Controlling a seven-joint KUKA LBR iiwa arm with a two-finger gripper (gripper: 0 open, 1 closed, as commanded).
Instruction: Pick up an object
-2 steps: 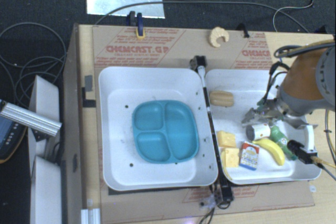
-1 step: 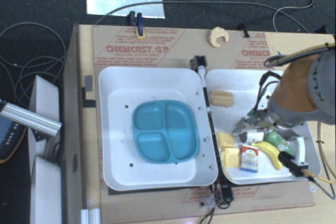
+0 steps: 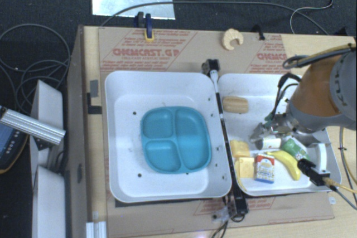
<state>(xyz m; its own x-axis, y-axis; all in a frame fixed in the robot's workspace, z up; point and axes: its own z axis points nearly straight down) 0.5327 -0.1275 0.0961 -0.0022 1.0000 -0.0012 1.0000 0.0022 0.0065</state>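
the claw (image 3: pixel 266 134) hangs low in the right bin (image 3: pixel 254 82), and whether it is open or closed i cannot tell. beside it lie the pickable things — a banana (image 3: pixel 291 163), a green item (image 3: pixel 294 147), a small red-and-white carton (image 3: pixel 265 168) and yellow blocks (image 3: pixel 242 159). a tan bread roll (image 3: pixel 235 104) sits near the divider. the left bin (image 3: pixel 128 86) holds a blue sectioned plate (image 3: pixel 174 138).

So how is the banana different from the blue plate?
The banana is yellow, small and curved; the blue plate is big, flat and split into sections. The banana lies in the right bin among other things; the plate sits alone in the left bin. Both rest in white bins.
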